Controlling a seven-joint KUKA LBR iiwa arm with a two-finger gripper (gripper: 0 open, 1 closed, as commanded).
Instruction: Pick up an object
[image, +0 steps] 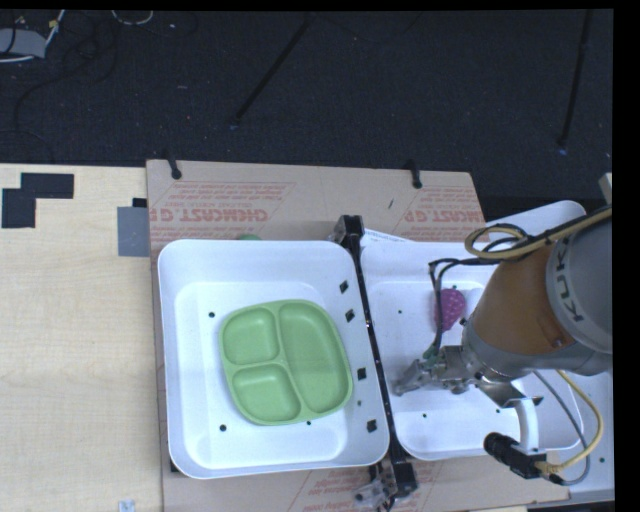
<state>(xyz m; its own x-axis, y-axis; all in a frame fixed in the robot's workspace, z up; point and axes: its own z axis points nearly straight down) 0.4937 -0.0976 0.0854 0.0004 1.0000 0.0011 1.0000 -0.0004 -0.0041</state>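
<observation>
Pick not yet made: the pincer sits low in the right bin, how far open I cannot tell (nothing visibly gripped), near the pink object, while the green divided plate lies in the left bin.

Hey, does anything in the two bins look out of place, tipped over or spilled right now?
Nothing stands out. The green divided plate lies flat in the left bin, a little turned against the bin's sides but unspilled. In the right bin a small pink object sits beside the arm, and the gripper is low over the bin floor.
</observation>
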